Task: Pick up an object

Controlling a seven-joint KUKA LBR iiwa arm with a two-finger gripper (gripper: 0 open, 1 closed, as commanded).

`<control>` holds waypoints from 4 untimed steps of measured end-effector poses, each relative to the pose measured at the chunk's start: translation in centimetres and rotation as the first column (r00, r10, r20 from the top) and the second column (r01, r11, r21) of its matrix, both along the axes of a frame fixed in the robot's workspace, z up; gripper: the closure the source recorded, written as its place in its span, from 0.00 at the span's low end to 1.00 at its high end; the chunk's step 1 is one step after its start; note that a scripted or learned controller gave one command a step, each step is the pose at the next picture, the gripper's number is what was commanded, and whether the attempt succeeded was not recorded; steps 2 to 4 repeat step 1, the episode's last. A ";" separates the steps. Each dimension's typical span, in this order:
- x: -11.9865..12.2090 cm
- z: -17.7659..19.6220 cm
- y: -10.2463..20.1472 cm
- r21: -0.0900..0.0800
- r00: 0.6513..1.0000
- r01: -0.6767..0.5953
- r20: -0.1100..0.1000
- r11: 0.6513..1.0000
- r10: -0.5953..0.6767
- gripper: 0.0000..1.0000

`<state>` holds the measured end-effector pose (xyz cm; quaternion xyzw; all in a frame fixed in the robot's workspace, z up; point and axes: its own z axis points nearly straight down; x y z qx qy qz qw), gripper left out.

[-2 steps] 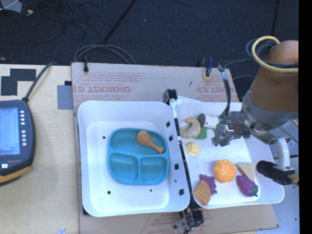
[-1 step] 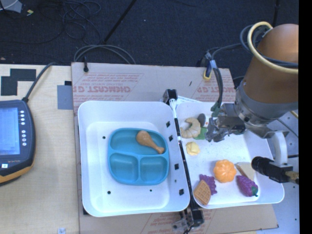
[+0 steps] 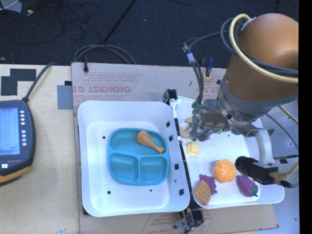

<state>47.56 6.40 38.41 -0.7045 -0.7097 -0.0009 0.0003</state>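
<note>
Gripper (image 3: 201, 130) low in right bin (image 3: 222, 147), by its left wall, because yellow piece (image 3: 193, 148) lies just near of it: likely target. Opening and hold: cannot tell. Orange (image 3: 224, 170) lies apart, nearer. Drumstick (image 3: 150, 141) rests on tray (image 3: 127, 167), left bin (image 3: 92, 145).

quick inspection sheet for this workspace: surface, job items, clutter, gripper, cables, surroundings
surface: cardboard sheet under left bin and right bin
job's things: drumstick on blue tray in left bin; orange, purple grapes, smaller purple bunch, waffle piece and yellow piece in right bin
clutter: nothing seen
grippers: gripper low in right bin near the divider, close to yellow piece; nothing seen held
cables: black cables loose on dark floor behind bench
surroundings: teach pendant left of bins
</note>
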 end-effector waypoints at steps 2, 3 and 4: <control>0.0 0.7 -0.2 -0.003 1.000 0.001 -0.006 1.000 -0.001 1.00; 0.0 0.7 -0.2 -0.003 1.000 0.001 -0.006 1.000 -0.001 1.00; 0.0 0.7 -0.2 -0.003 1.000 0.001 -0.006 1.000 -0.001 1.00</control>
